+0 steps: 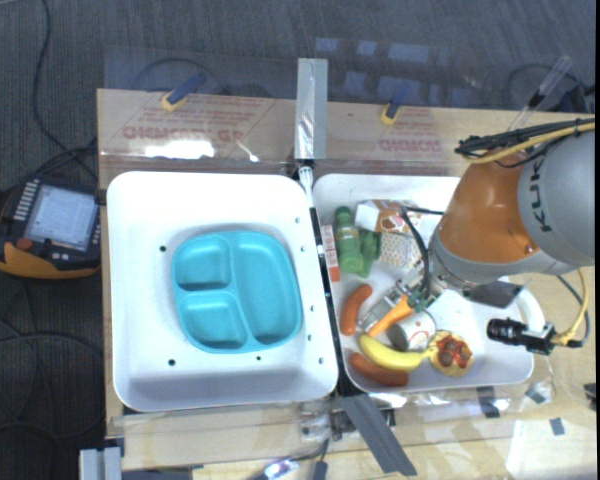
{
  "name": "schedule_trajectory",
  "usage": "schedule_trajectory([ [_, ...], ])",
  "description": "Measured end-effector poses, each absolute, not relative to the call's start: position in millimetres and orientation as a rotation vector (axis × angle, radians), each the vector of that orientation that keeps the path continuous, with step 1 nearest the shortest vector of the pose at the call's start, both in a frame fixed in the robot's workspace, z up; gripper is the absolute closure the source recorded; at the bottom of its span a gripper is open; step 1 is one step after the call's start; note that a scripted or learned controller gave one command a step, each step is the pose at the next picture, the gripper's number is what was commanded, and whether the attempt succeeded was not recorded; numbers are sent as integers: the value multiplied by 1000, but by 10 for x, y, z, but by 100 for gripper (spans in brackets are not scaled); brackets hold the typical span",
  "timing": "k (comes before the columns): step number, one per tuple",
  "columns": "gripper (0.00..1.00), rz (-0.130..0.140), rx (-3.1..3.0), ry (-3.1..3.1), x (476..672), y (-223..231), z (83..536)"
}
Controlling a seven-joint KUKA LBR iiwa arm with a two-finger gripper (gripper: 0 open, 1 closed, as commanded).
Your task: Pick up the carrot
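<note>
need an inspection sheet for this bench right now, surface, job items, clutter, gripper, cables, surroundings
surface: bench bearing two white bins, left bin and right bin, side by side
job's things: carrot lies in the right bin, slanted, above the banana
clutter: blue tray in the left bin; green bottle, red sausage, banana and other small items crowded in the right bin
grippers: gripper low over the right bin, right at the carrot's upper end; fingers too small to judge
cables: yellow and black cables above the arm; dark cords on the floor
surroundings: dark carpet; a handheld pendant left of the bench
</note>
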State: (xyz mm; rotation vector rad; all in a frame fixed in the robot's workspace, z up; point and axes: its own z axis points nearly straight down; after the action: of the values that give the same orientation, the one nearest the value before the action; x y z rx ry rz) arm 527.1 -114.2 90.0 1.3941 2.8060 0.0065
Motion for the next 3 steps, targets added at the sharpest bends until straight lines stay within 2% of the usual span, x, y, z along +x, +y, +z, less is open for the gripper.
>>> schedule_trajectory([
  [1,0,7,1245,2871,5577,-1522,900],
  [2,0,8,1361,2813,5333,-1370,906],
  [3,0,-1,1796,2577,5650,-1224,1804],
])
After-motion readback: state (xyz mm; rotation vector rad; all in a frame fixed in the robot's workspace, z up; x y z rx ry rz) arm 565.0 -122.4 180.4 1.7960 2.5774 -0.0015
